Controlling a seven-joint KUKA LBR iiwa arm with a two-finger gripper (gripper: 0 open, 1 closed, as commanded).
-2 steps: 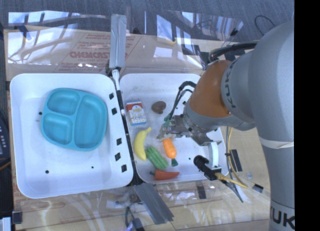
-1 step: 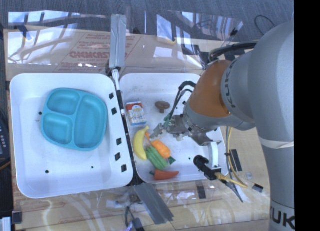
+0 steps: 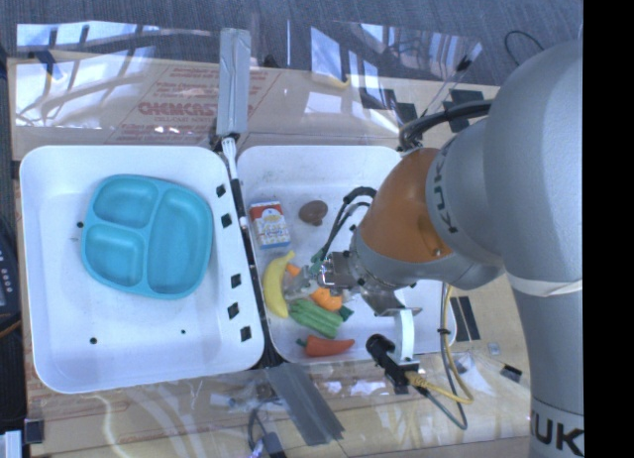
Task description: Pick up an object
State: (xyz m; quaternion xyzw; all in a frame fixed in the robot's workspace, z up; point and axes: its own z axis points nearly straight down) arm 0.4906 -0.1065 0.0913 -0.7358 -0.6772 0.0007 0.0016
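My gripper (image 3: 325, 286) hangs low in the right bin (image 3: 327, 164), right over a cluster of toy food. Under and beside it lie a yellow banana (image 3: 276, 286), a small orange piece (image 3: 326, 299), a green vegetable (image 3: 315, 319) and an orange-red carrot (image 3: 327, 346). A small carton with a red label (image 3: 269, 225) and a brown round object (image 3: 313, 212) sit farther back in the same bin. The wrist and orange band cover the fingers, so nothing shows between them.
The left bin (image 3: 50, 278) holds a blue divided plate (image 3: 149, 235). A grey divider bar (image 3: 234, 79) runs between the bins at the back. The arm's body covers the right bin's right side. Cables (image 3: 451, 372) trail along the front right.
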